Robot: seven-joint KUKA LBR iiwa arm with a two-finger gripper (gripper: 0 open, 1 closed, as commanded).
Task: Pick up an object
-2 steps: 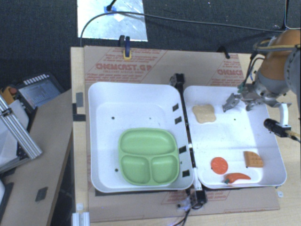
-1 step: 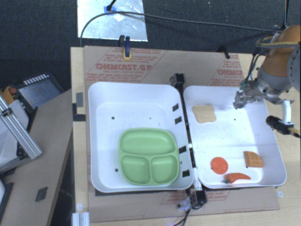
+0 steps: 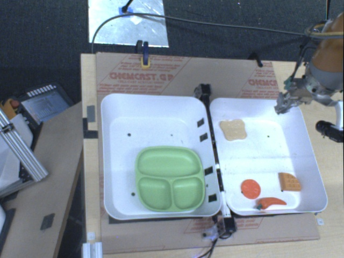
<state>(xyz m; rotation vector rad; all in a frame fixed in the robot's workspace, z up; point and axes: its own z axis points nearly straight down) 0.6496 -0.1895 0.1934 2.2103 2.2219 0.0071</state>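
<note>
End effector [image 3: 283,104] position: above the upper right corner of the right bin [image 3: 309,144], at the rim; finger state cannot be determined, and nothing is seen in its grip. Right bin contents: a tan bread slice [image 3: 233,129] near the upper left; an orange round slice [image 3: 250,188], an orange waffle piece [image 3: 290,182] and a red-orange pepper [image 3: 271,202] grouped near the lower edge. Left bin [image 3: 115,144] contents: a green divided plate [image 3: 170,178]. Both bins rest on cardboard on the worktop [image 3: 88,90].
</note>
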